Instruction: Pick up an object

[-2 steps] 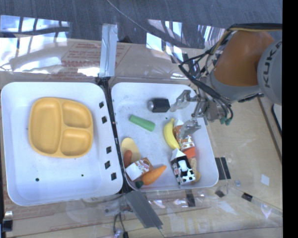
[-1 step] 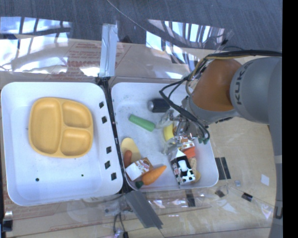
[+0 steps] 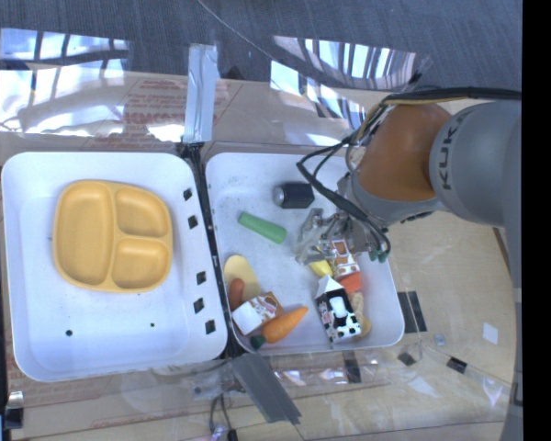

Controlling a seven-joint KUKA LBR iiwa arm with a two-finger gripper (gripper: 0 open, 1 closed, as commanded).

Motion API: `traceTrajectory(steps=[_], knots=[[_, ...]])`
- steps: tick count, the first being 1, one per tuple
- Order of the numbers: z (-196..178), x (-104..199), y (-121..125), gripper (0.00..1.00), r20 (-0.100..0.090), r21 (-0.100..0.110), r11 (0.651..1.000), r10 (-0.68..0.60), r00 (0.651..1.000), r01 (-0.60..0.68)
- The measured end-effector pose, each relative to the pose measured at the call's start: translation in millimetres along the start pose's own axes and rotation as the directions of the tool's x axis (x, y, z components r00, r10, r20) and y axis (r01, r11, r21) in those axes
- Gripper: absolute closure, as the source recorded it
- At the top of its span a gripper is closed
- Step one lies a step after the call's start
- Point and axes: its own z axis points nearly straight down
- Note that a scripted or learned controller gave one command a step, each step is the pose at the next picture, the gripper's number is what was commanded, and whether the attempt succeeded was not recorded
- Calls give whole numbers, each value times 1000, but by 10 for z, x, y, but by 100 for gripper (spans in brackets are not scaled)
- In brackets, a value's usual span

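Over the right bin (image 3: 222, 182) I have the arm (image 3: 459, 159) reaching in, its end effector (image 3: 323, 239) low among the clutter; whether it is wide or narrow I cannot tell, since wrist and cables mask it. It sits just above a small orange-and-white carton (image 3: 345, 265), which looks to me like the target, beside a cow-print carton (image 3: 338, 315). A green cylinder (image 3: 262, 228) and a dark can (image 3: 294, 194) lie apart nearer the bin's top, easier to isolate. A carrot (image 3: 285, 322) crowds the lower edge. The left bin (image 3: 18, 246) carries a yellow divided plate (image 3: 113, 235), well clear of my reach.
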Motion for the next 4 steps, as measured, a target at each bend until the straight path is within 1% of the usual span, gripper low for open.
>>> traceTrajectory(steps=[1, 2, 3, 4], knots=[[-911, -443, -168, 100, 2, 1, 975, -223, 975, 223], [-674, -807, 631, 100, -1, -4, 986, -166, 986, 166], [-759, -393, -214, 100, -6, -1, 967, -253, 967, 253], [-863, -786, -181, 100, 0, -1, 931, -365, 931, 365]])
